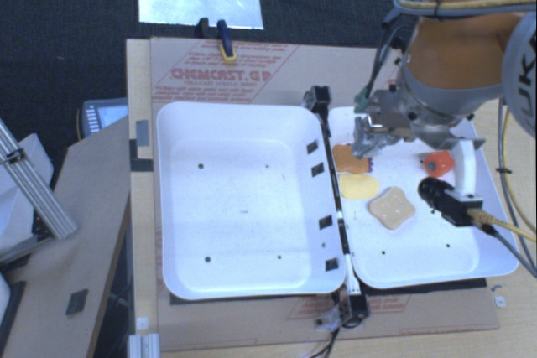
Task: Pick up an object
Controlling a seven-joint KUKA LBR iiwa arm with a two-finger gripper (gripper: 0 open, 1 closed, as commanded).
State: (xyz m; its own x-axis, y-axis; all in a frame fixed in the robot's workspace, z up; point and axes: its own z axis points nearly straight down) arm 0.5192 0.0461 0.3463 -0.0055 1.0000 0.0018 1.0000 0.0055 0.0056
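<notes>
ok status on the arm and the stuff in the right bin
Gripper low over orange flat piece, right bin. Yellow piece, tan piece just beside it. Red object farther right.

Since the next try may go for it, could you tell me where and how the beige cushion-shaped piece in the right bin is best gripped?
Across its waist, from straight above. The beige piece lies flat on the right bin floor, and its sides curve inward between the lobed corners, giving fingers a narrower span. The yellow piece sits close at its upper left, so I would probably close along the other diagonal.
</notes>
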